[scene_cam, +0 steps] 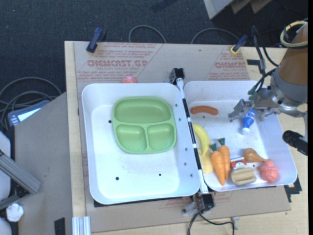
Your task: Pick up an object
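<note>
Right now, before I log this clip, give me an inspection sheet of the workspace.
Surface: bench of printed board, bearing a left bin and a right bin.
Job's things: in the right bin, sausage, banana, carrots, bottle, drumstick, pink toy, sandwich.
Clutter: green tray in the left bin; clamps on the bench's far edge.
Gripper: gripper over the right bin, beside the bottle; grasp unclear.
Cables: loops behind the bench, more at left.
Surroundings: dark carpet.
</note>
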Robot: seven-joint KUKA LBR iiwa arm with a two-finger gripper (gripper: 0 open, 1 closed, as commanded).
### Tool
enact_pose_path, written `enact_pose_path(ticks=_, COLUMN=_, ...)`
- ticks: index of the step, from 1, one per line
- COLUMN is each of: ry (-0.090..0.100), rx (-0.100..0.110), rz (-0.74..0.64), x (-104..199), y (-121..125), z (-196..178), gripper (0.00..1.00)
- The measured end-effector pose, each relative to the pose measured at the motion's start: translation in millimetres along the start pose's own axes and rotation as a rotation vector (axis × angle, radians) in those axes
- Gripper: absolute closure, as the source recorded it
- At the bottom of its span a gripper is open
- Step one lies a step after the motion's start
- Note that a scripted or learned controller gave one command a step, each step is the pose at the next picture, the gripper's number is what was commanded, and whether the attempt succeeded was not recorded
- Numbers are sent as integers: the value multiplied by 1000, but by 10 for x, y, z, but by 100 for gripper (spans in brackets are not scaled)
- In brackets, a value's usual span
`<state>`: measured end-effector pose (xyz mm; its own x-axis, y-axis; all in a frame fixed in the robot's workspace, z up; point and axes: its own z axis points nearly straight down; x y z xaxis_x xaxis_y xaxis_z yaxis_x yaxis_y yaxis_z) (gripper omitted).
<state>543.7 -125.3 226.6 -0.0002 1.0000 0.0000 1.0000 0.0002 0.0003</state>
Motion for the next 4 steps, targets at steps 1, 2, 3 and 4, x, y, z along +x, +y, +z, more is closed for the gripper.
enact_pose_path(ticks=1, ry=0, rx=3, rz=1, x=-30, y=-598, z=735, gripper=0)
enact_pose_path(ticks=2, ry=-1, rx=-3, rz=0, x=283, y=-640, z=1420, gripper=0)
enact_pose_path(ticks=3, ry=0, rx=-1, rz=-1, x=322, y=212, z=1418, gripper=0)
enact_pose_path(ticks=4, ry=1, rx=3, rz=1, x=321, y=66, z=1422, gripper=0)
